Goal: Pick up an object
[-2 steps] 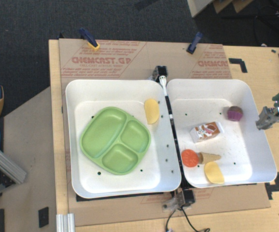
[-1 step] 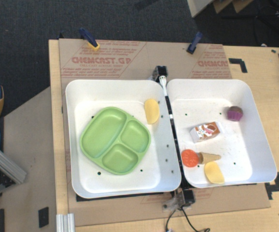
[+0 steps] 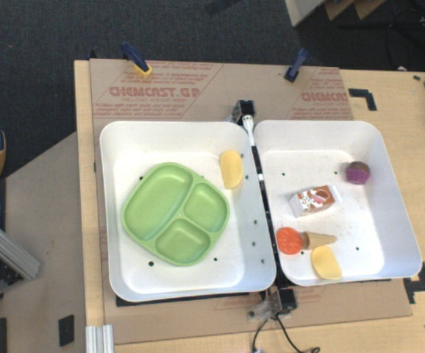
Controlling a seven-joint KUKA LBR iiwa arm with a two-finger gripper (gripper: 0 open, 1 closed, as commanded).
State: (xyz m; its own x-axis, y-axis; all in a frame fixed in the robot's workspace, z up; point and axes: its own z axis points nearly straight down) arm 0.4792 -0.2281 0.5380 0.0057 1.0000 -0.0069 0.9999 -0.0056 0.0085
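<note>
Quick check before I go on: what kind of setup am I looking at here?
Most likely a lab test bench for robot picking: two white bins clamped side by side on a protective-film-covered board, holding toy items such as a green divided plate and a toy ice cream cone.

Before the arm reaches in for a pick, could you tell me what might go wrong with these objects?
The yellow piece and the ice cream cone lie very close near the right bin's front wall, so a grasp may catch both or hit the wall. The other yellow piece lies by the divider, leaving little finger room. The purple ball might roll away.
</note>
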